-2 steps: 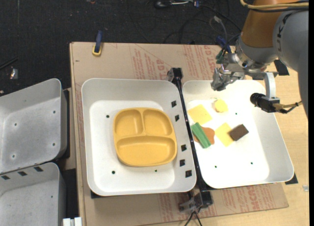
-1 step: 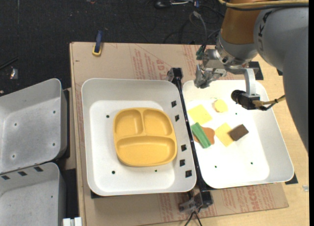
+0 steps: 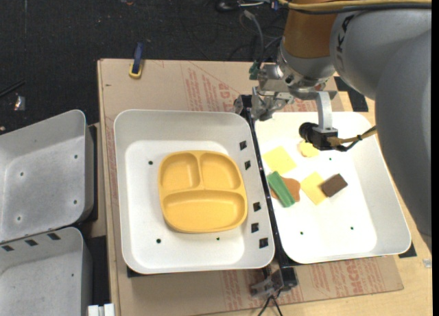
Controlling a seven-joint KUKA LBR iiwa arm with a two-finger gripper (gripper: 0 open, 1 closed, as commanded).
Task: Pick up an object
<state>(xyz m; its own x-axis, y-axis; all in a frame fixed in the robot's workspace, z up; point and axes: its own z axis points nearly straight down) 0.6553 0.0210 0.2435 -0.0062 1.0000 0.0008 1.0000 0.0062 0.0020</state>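
Note:
In the right bin (image 3: 357,239) lie several small items: a flat yellow square (image 3: 279,159), a small yellow piece (image 3: 308,149), a green stick (image 3: 280,188) against an orange-brown piece (image 3: 293,187), a yellow block (image 3: 313,188) and a brown block (image 3: 334,185). My gripper (image 3: 264,105) hangs over the far rim between the two bins, above and behind the yellow square. Nothing is visible in it. The arm's orange band sits just above it.
The left bin (image 3: 137,239) holds a yellow divided plate (image 3: 203,191). A black cable fitting (image 3: 319,135) dangles from the wrist over the right bin's far side. Grey trays (image 3: 41,164) lie off the bench at left. A blue-yellow clamp (image 3: 137,61) sits at the board's far edge.

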